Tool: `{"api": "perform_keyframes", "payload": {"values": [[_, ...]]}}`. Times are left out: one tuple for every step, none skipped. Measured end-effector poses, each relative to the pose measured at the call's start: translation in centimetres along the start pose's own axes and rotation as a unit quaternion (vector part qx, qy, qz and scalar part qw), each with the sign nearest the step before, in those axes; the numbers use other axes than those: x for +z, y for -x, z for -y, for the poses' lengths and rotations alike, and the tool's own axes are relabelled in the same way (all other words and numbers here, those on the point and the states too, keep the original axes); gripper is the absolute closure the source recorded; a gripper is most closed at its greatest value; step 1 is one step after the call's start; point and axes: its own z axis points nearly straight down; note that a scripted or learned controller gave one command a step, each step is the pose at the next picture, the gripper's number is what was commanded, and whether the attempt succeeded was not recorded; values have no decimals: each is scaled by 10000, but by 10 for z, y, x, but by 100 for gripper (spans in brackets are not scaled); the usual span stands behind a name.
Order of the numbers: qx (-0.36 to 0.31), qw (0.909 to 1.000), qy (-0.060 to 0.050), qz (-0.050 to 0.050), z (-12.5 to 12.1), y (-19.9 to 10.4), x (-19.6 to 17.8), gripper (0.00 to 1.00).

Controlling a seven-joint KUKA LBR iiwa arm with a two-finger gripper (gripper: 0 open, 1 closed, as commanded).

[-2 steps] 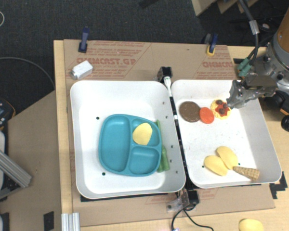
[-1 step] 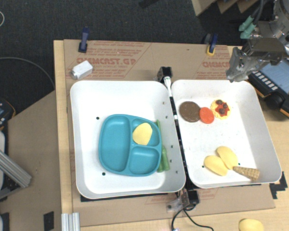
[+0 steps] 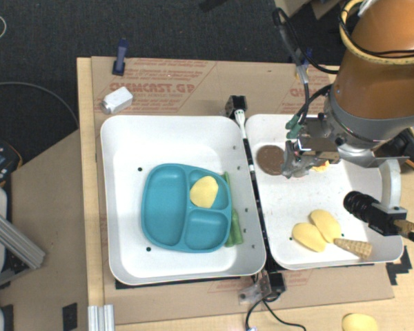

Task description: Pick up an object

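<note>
Closest along the right bin's (image 3: 276, 254) front edge sit two yellow pieces (image 3: 316, 232) and a cone (image 3: 353, 247), while my gripper (image 3: 296, 161) hangs over the brown disc (image 3: 268, 158) near its back-left corner, probably lining up a grab.

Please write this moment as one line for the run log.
claw: low in right white bin, beside round brown disc | two pale yellow pieces, tan cone: untouched | teal divided plate: left bin

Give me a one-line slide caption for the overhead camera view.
Arm's pincer low in the right bin beside a brown disc; teal tray in left bin.
</note>
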Motion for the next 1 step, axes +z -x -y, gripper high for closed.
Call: {"api": "perform_keyframes", "payload": {"values": [[-9,9998,187,-13,0,12,-154,100]]}}
